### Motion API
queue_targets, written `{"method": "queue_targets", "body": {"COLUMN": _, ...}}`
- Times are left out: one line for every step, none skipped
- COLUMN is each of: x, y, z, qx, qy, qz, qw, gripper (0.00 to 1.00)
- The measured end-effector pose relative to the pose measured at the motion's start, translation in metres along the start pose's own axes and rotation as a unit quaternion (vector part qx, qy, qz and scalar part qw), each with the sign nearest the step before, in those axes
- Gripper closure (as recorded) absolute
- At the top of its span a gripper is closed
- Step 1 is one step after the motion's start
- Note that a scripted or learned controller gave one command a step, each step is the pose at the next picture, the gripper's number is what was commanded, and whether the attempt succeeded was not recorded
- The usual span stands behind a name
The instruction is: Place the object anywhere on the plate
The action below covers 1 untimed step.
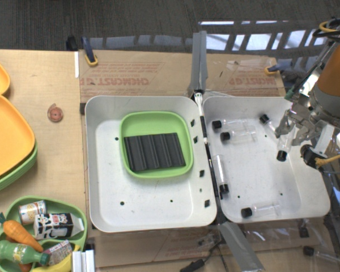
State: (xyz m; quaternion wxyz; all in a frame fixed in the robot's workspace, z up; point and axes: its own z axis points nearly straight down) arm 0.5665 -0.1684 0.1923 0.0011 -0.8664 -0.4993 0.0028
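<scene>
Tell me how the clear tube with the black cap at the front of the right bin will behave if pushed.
The clear tube lies on its side on the right bin's smooth floor, so it will probably roll or skid away rather than stay put. It looks thin, see-through and small, likely light. Its round, glossy wall may slip between fingers.

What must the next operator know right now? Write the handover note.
Gripper: over the right bin, near its right side. A capped vial is right at it; whether it is held cannot be told.
Other vials lie in the right bin.
Green plate sits in the left bin, bearing a dark ribbed block.
Done: nothing placed yet.
Left: carry a vial over onto the plate.
</scene>
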Motion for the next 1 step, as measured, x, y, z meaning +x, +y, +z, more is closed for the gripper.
{"method": "queue_targets", "body": {"x": 0.0000, "y": 0.0000, "z": -0.0001, "qx": 0.000, "qy": 0.000, "qz": 0.000, "qw": 1.0000, "gripper": 0.00}}
